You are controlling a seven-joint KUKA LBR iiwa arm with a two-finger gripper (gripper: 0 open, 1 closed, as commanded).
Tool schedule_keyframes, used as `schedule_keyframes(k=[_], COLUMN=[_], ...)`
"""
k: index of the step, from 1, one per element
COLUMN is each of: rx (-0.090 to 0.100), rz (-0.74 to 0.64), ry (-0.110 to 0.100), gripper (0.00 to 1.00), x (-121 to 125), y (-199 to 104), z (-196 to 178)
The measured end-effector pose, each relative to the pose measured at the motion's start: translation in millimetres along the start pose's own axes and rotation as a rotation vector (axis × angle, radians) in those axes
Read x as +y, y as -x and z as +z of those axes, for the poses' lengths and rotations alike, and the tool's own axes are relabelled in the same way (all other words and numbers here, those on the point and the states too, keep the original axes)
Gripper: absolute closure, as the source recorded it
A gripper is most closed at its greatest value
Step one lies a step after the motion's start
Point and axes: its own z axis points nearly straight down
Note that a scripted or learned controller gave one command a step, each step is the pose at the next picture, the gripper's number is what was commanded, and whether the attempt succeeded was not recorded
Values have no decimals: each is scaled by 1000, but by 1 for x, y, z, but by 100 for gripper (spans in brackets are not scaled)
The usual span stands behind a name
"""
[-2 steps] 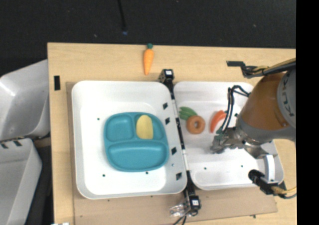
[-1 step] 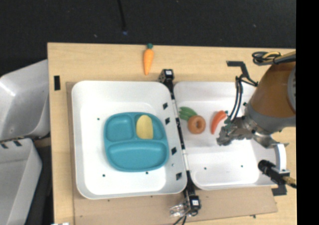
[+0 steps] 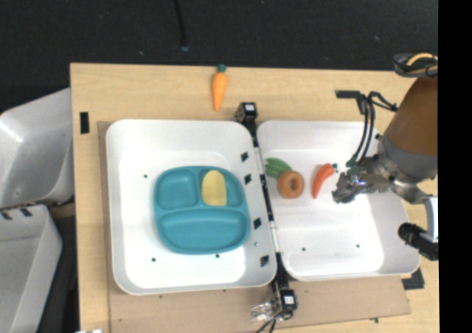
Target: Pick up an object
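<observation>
In the right bin (image 3: pixel 332 250) lie a brown ring-shaped doughnut (image 3: pixel 290 184), a green leafy piece (image 3: pixel 276 166) just left of it, and a small orange-red carrot (image 3: pixel 322 178) to its right. My gripper (image 3: pixel 345 190) hangs low over the right bin, just right of that carrot and close to it. Nothing shows between its fingers. In the left bin sits a blue divided plate (image 3: pixel 200 222) with a yellow piece (image 3: pixel 214 188) in its upper right compartment.
Another orange carrot (image 3: pixel 219 87) lies on the wooden bench behind the bins. A black clip (image 3: pixel 246 111) sits at the top of the seam between the bins. Black cables (image 3: pixel 364 125) run down to the wrist.
</observation>
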Motion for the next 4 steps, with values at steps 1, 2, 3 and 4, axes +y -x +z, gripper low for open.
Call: schedule_keyframes(k=[1, 2, 3, 4], rx=[3, 3, 3, 4], rz=[-4, -4, -4, -5], ry=[-6, -6, -6, -6], gripper=[100, 100, 100, 100], x=[24, 40, 61, 84], y=[-51, -95, -149, -203], z=[7, -6, -1, -1])
